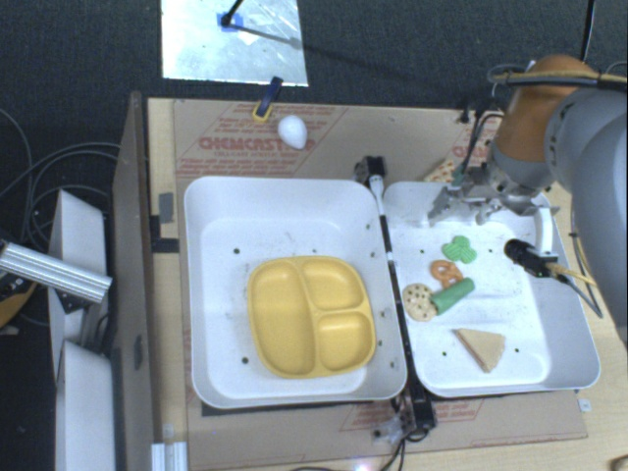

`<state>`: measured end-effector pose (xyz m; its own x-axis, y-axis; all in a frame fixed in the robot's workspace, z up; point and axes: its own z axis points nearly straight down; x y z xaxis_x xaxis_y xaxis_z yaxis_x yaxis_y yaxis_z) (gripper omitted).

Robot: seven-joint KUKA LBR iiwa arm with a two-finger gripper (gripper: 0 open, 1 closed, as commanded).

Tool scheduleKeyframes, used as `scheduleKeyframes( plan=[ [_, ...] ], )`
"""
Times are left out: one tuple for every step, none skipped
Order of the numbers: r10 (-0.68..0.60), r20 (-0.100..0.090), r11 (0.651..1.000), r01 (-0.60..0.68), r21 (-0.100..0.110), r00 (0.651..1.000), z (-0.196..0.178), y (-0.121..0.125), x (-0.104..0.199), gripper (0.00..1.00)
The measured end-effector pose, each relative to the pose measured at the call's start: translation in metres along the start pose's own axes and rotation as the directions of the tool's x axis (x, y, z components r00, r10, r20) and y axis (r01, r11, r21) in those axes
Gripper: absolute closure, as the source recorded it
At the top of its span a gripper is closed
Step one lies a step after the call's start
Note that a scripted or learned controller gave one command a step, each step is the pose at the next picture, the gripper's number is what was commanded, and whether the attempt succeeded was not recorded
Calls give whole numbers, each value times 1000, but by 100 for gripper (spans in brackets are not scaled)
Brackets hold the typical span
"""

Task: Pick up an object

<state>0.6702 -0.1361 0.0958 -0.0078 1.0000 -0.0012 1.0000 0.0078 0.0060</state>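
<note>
Though the gripper's (469,207) state cannot be told, the green cucumber piece (452,295), beside the cookie (419,301), appears light and rigid; grasp across its middle.

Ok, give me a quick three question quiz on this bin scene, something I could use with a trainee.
1. True or false: the yellow divided plate lies in the left bin.
2. Which item lies nearest the front edge of the right bin? A) green leafy piece B) pretzel C) bread wedge
3. Fill in: the round cookie touches the end of the green ____.

Key: 1 true. 2 C. 3 pickle-shaped piece, though its exact kind is hard to tell.
</note>
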Motion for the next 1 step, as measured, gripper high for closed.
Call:
scheduleKeyframes(
  plan=[
    [7,-2,1000,-7,9,1000,12,-47,20,0]
  ],
)
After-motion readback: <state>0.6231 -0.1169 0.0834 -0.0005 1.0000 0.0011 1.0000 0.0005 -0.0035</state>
